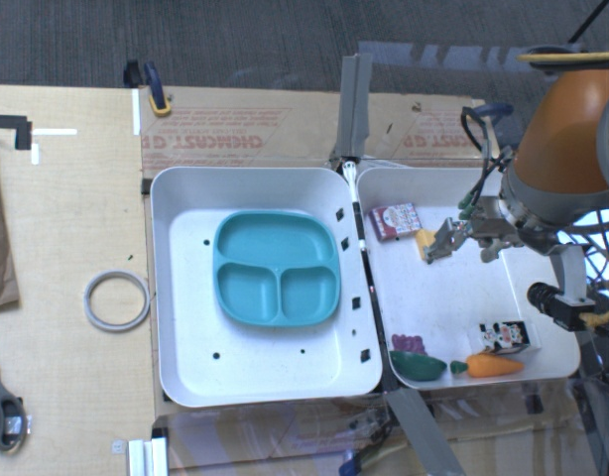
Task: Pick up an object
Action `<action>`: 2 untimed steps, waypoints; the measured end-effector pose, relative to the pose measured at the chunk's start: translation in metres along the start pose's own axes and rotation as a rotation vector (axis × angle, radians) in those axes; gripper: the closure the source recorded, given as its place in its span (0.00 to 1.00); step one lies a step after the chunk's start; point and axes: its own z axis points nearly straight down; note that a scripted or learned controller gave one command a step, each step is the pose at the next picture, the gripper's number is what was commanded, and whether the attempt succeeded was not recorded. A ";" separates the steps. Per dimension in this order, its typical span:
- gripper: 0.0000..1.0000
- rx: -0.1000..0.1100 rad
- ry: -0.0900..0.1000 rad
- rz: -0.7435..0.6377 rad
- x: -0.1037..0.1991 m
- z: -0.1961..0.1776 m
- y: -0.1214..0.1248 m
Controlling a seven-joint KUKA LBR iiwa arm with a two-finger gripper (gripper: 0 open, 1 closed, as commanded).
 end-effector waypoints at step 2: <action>0.00 -0.001 0.000 0.246 -0.013 0.119 0.073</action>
